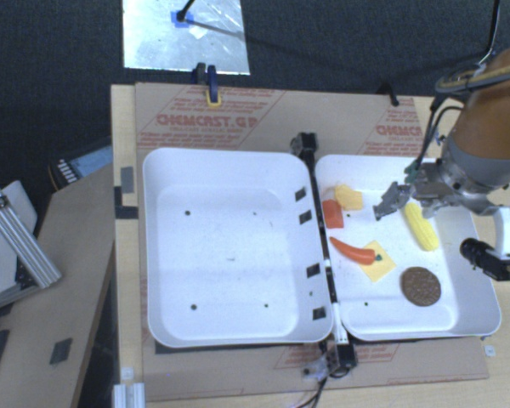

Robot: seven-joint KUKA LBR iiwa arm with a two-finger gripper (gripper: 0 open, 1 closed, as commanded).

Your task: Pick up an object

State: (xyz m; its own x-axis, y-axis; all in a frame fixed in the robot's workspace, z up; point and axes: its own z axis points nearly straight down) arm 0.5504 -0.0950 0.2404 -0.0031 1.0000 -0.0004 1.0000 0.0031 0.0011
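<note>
Two bins side by side; right bin [472,317] holds corn [422,226], chili [353,249], cheese [377,264], cookie [421,286], orange block [332,213]; gripper [397,201] hovers beside the corn, holding nothing; cannot tell its jaws' state.

A robotics lab test cell

Two white bins [229,245] on a board-topped table [263,113] — aluminium framing [17,236] at left, dark carpet [51,49] — grey arm [484,126] at right.

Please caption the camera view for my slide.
Arm's hand hovers over right bin holding corn, chilli, cookie and other toy foods.
</note>
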